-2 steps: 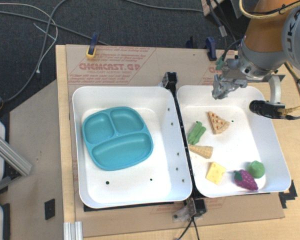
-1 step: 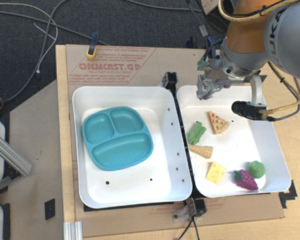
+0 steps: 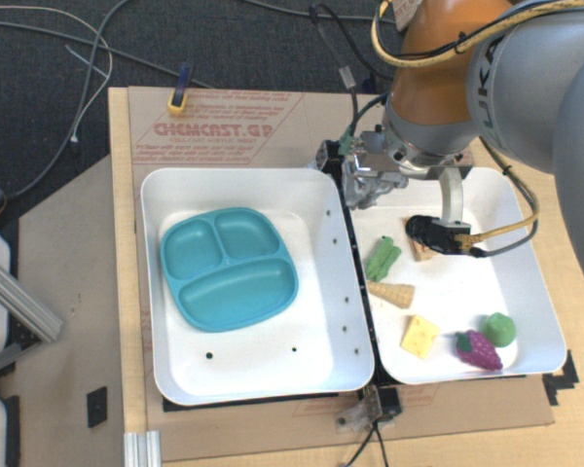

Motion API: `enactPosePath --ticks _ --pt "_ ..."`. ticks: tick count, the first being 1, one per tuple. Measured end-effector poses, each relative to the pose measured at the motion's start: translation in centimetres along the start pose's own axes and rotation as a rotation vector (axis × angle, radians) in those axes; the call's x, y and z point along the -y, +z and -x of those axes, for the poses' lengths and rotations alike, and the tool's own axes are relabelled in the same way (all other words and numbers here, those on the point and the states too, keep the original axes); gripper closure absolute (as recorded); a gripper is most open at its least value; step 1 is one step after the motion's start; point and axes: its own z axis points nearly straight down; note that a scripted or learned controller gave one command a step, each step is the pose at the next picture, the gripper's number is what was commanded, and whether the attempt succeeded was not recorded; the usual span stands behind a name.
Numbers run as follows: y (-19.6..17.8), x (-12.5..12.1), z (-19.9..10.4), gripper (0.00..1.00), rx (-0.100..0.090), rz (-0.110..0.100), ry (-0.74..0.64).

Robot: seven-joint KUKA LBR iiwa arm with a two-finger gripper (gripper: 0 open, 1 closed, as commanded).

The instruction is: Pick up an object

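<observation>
Camera view, all places relative to right bin [image 3: 467, 295].
- Gripper [image 3: 363, 185]: over bin's far left corner, by left wall. Claw state: cannot tell.
- Candidate objects on bin floor, all apart from gripper:
  - green piece [image 3: 382, 258] near left wall, mid-depth
  - tan cone [image 3: 391, 294] just nearer than the green piece, lying on its side
  - yellow block [image 3: 419, 337] near front, left of centre
  - purple grapes [image 3: 478, 349] and green ball [image 3: 499, 328] in front right corner, touching
- Teal divided plate [image 3: 229, 269]: left of bin, inside neighbouring left bin [image 3: 311, 339].
</observation>
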Motion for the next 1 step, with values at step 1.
enactPosePath --ticks 1 --pt "0.92 0.65 -4.26 1.0 0.001 0.0 0.001"
